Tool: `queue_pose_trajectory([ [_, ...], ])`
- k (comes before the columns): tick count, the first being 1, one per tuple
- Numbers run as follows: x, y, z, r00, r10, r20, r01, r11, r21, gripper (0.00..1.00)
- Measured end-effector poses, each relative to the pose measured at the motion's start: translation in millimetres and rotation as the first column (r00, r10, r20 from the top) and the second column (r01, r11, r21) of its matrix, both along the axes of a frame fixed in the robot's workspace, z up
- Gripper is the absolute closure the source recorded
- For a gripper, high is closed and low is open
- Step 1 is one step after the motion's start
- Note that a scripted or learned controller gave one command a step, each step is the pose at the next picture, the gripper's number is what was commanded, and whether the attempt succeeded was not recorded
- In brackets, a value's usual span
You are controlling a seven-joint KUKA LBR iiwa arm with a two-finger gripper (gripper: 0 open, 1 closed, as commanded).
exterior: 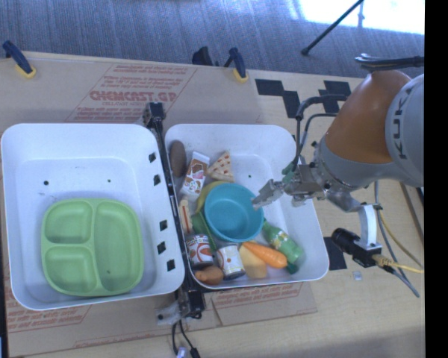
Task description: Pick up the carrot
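Cardboard-covered counter (231, 99), tan with red print, fills most of the frame and bears both bins; grey arm (373, 129) with orange band enters from the right edge, bent down over the right-hand bin; left bin (30, 144), white, shallow, left of centre, holds a green divided plate (93, 246) in its lower half; right bin (284, 136), white, centre of frame, crowded along its left and lower parts; blue bowl (233, 212), largest item in it, sits mid-bin; end effector (272, 192), at the right-centre of the bin just beside the bowl's right rim, nothing seen between its fingers, though whether they are spread or pressed together cannot be told at this size; green bottle (284, 245), lower right of the bin; carrot (265, 254), orange, lying slantwise in the lower right of the bin, below the bowl, touching the green bottle and a yellow block (252, 263); small cans (215, 253) at the lower left of the bin; pizza wedge (222, 168) near its upper left.

Step judged: approach, carrot not yet reached, untouched. Next move calls for travel toward the lower part of the frame, fingers aligned across the carrot's narrow width, descent between bottle and bowl without nudging either.
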State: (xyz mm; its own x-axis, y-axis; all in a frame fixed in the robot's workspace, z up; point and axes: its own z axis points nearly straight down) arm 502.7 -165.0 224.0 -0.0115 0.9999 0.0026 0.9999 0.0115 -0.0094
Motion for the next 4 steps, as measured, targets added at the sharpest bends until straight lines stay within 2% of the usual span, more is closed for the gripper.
queue_pose_trajectory([
  [1,-13.1,-0.1,-128.3,0.978,0.206,0.011,-0.206,0.979,-0.004,0.00],
  [2,-15.4,-16.5,-126.3,0.848,0.529,0.032,-0.528,0.849,-0.025,0.00],
  [3,-7.7,-22.6,-109.4,0.846,0.531,0.048,-0.529,0.847,-0.057,1.00],
  [4,-11.8,-21.9,-112.0,0.845,0.534,0.036,-0.532,0.846,-0.042,0.00],
])
